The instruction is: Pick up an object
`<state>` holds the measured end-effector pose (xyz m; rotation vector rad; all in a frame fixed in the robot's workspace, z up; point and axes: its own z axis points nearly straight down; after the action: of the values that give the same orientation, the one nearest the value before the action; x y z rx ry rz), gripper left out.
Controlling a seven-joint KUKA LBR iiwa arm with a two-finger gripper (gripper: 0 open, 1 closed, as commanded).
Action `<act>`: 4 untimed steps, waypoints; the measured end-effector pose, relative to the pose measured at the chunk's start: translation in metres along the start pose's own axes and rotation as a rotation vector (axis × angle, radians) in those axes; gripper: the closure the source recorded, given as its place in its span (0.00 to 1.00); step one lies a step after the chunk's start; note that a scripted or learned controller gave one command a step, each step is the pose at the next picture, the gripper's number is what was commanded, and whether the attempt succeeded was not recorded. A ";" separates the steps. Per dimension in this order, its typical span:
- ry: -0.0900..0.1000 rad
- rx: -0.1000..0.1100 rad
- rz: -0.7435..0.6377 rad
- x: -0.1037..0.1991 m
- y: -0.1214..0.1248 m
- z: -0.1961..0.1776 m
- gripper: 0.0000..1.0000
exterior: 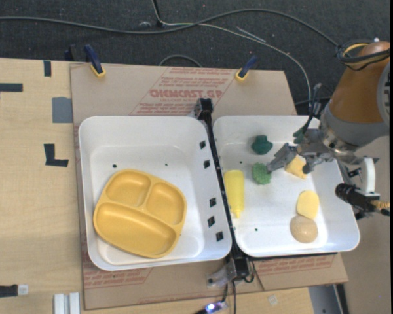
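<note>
From the overhead camera, the left shallow white plastic bin [92, 142] holds one thing: a yellow plastic plate with three compartments [140, 212], lying toward the bin's near left part. The right shallow white plastic bin [239, 241], touching the left one along a black-clipped seam, holds several small things. A long yellow plastic piece [234, 192] lies along its left wall. A dark green lumpy toy [261, 144] sits toward the far side, and a smaller green lumpy toy [261, 173] lies just in front of it. A yellow wedge-shaped block [295, 168] lies right of centre, a pale yellow oval piece [308, 204] nearer the front right, and a tan round ball [304, 229] touches its near end.

The grey arm's jaws [290, 158] hang low over the right bin, spread apart, one tip beside the smaller green toy and the other at the yellow wedge; nothing is clearly gripped.

Both bins rest on a brown cardboard sheet [177, 90] held by two blue-and-yellow clamps [93, 61] on the light wooden table [19, 195]. Beyond it, thin cables [183, 23] cross dark grey carpet [65, 5].
</note>
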<state>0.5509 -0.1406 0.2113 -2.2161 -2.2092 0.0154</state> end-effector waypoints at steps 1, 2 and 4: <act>-0.002 -0.014 -0.004 0.000 0.003 -0.008 0.00; -0.001 -0.008 -0.004 0.005 0.005 0.056 0.00; -0.007 -0.017 -0.002 0.008 -0.001 0.126 0.00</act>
<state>0.5476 -0.1327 0.0858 -2.2261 -2.2229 0.0040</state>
